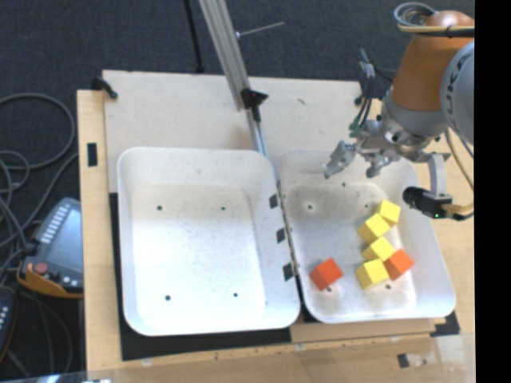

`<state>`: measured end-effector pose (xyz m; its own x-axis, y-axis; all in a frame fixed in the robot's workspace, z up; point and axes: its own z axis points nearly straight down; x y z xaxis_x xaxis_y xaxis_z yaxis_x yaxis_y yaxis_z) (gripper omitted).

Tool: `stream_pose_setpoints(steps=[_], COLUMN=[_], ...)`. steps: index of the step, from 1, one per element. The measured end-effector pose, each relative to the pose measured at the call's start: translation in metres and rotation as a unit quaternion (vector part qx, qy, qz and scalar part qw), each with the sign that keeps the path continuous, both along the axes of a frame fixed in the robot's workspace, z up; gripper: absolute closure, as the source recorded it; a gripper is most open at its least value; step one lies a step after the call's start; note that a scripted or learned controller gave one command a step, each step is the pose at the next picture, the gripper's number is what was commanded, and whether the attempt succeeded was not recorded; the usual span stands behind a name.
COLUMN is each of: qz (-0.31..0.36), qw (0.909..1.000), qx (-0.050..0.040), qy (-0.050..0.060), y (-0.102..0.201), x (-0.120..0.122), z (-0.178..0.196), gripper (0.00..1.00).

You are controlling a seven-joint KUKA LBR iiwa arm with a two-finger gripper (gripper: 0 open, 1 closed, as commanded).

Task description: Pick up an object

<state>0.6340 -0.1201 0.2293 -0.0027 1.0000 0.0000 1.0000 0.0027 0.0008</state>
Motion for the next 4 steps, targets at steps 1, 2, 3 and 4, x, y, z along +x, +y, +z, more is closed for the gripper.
stream_pose_setpoints(steps=[1,2,3,4], qz=[-0.002,-0.004,-0.001,-0.003], qw=[1.0000,1.0000,1.0000,1.0000], qx=[-0.0012,-0.0005,0.0003,-0.0014], qy=[0.002,0.000,-0.002,-0.002], y=[-0.019,-0.065,-0.070,-0.078], x=[0.010,-0.027,-0.081,-0.138], z=[-0.064,-0.134,-0.130,-0.131], gripper=[0.00,0.00,0.00,0.00])
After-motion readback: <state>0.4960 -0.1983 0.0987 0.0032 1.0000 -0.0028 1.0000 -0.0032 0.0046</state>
